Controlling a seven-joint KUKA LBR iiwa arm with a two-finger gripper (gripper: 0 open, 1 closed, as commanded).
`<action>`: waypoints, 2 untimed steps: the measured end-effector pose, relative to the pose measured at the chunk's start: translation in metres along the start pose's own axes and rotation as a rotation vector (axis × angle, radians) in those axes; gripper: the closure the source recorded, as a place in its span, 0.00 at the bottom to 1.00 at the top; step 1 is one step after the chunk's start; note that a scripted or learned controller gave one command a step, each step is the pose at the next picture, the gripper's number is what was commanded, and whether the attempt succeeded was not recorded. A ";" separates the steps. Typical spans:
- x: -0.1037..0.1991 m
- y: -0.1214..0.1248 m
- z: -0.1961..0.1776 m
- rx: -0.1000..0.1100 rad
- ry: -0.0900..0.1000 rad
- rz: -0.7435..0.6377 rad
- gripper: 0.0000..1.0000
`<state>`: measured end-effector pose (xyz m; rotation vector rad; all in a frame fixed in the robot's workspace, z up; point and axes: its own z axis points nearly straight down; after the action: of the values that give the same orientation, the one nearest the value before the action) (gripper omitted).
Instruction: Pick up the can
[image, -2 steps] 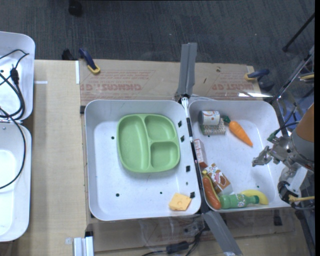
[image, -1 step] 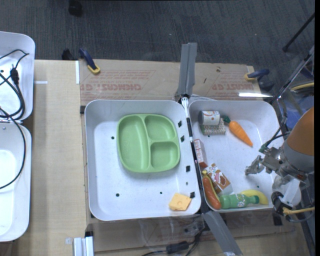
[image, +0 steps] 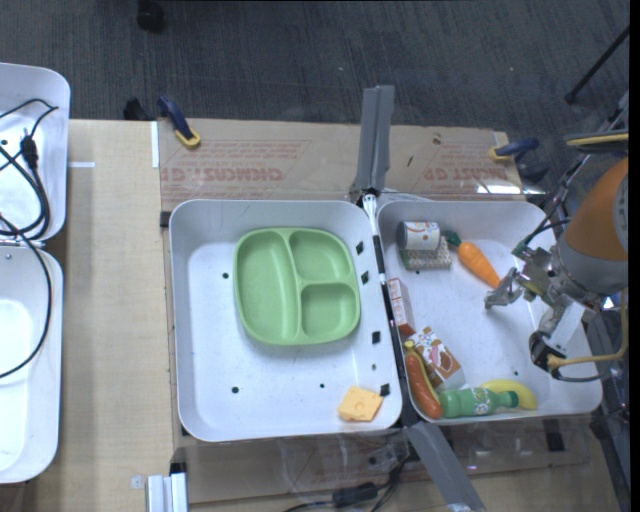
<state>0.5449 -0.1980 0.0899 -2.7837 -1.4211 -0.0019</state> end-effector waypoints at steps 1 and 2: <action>0.033 -0.015 0.000 -0.011 -0.011 0.117 0.00; 0.024 0.037 -0.012 -0.003 -0.005 0.110 0.00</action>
<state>0.5891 -0.2011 0.1015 -2.8617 -1.2674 0.0040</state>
